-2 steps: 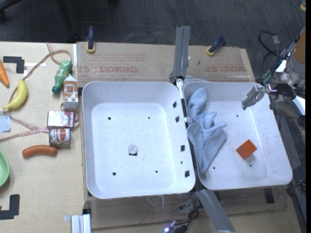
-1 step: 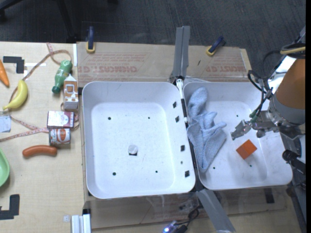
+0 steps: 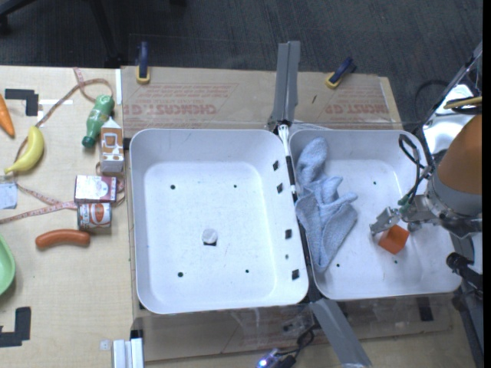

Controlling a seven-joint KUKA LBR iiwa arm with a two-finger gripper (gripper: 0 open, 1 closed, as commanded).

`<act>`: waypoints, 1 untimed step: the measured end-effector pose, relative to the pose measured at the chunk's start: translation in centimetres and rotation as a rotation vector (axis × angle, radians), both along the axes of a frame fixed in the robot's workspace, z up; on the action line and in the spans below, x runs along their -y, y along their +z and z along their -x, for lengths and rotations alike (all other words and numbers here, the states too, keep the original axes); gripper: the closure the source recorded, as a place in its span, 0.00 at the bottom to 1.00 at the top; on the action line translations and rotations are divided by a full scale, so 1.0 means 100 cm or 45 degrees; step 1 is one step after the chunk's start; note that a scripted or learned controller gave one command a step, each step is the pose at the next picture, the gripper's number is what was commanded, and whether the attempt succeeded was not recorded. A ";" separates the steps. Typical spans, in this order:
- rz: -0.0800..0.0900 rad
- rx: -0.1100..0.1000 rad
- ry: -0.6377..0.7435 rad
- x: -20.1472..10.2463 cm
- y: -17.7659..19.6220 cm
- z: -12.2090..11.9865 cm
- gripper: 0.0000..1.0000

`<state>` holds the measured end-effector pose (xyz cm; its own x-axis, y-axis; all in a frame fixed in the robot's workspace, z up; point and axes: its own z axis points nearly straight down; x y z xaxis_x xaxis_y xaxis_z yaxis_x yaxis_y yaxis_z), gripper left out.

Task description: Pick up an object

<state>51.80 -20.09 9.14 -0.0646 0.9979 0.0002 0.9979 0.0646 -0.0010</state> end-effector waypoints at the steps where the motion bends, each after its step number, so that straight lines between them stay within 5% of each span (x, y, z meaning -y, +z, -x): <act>1: 0.000 0.001 -0.004 0.001 0.009 0.000 1.00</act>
